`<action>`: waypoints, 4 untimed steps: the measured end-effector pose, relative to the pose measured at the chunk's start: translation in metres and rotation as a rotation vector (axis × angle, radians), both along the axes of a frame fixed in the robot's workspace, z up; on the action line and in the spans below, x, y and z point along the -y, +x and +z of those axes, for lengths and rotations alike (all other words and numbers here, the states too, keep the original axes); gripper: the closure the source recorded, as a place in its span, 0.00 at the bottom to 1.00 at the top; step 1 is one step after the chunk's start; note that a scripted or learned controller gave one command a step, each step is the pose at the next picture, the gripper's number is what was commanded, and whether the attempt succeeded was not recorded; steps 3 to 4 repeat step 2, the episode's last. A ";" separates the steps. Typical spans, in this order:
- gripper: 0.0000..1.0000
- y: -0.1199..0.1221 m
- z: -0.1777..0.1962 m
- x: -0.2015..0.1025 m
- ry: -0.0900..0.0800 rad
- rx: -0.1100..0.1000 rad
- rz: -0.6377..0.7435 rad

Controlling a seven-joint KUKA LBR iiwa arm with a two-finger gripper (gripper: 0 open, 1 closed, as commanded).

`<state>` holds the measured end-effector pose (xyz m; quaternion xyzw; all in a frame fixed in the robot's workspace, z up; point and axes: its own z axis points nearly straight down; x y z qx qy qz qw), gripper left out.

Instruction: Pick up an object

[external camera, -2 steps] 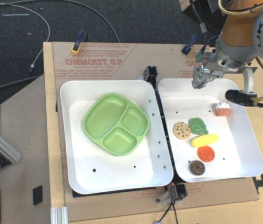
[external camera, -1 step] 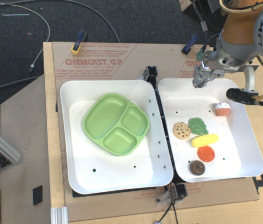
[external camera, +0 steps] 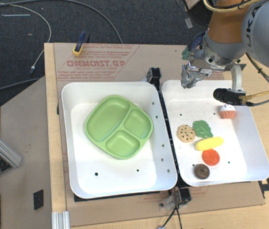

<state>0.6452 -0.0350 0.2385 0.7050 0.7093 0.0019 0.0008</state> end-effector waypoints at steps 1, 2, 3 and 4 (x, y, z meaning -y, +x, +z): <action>1.00 -0.012 -0.013 -0.059 0.002 -0.008 0.000; 1.00 -0.022 -0.021 -0.108 0.001 -0.008 -0.001; 1.00 -0.022 -0.021 -0.108 0.001 -0.008 -0.001; 1.00 -0.022 -0.021 -0.108 0.001 -0.008 -0.001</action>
